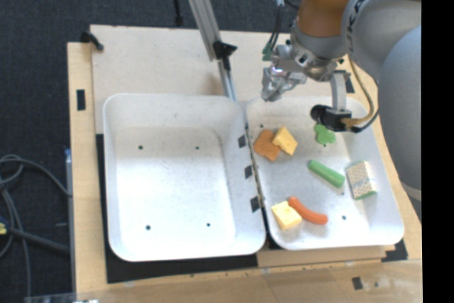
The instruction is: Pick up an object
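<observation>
From the overhead camera I see my arm (355, 3) reaching in from the right, wrist bent down, gripper (273, 90) over the right bin (376, 223) back-left corner, fingers unreadable, I cannot tell their state, orange block (266, 145) and yellow block (286, 140) touching just below it.

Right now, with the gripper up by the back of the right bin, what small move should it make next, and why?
Probably lower toward the orange block and yellow block: the gripper hangs above the right bin's back edge holding nothing, and those two lie closest, just in front.
</observation>
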`<state>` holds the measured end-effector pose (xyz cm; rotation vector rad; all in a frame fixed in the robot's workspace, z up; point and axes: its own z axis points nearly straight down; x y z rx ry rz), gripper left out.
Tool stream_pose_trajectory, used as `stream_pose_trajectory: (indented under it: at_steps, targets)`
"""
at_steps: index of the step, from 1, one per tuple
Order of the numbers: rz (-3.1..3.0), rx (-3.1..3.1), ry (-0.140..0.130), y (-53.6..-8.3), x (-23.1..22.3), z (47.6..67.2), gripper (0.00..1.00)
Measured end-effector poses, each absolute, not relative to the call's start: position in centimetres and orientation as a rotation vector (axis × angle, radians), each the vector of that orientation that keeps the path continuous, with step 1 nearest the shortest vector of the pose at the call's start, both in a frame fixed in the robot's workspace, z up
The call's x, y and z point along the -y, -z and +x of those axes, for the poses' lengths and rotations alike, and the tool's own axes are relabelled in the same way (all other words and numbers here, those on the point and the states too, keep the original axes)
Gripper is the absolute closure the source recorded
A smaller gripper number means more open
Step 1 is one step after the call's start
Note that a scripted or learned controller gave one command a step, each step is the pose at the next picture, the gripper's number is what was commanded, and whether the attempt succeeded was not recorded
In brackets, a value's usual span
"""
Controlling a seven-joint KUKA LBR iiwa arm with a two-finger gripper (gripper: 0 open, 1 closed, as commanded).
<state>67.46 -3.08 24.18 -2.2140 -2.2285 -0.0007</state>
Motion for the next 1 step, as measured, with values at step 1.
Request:
stream_pose_trajectory:
  at_steps: [1]
  targets:
    - [-2.213,2.231,0.003,-23.63,-2.74,68.70,1.00]
